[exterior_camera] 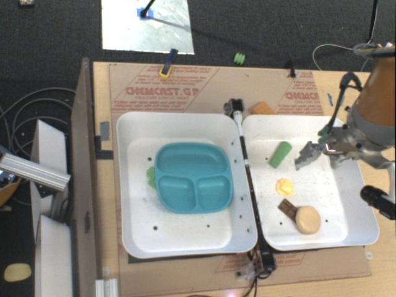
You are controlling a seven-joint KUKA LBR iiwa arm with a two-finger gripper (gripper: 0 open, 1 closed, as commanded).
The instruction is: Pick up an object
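The right bin (352,228) holds a green cylinder (279,154), a small yellow lump (284,186), a dark brown block (286,207) and a round tan piece (308,219) touching that block. My gripper (305,154) hangs over the right bin, just right of the green cylinder and above the yellow lump in the picture. It is open, with nothing between its fingers. The grey arm with its orange band (378,98) comes in from the right edge.
The left bin (133,228) carries a teal divided tray (193,177), and a bit of green object (150,177) peeks out at the tray's left side. An orange piece (263,109) lies behind the right bin. A black divider (246,166) runs between the bins.
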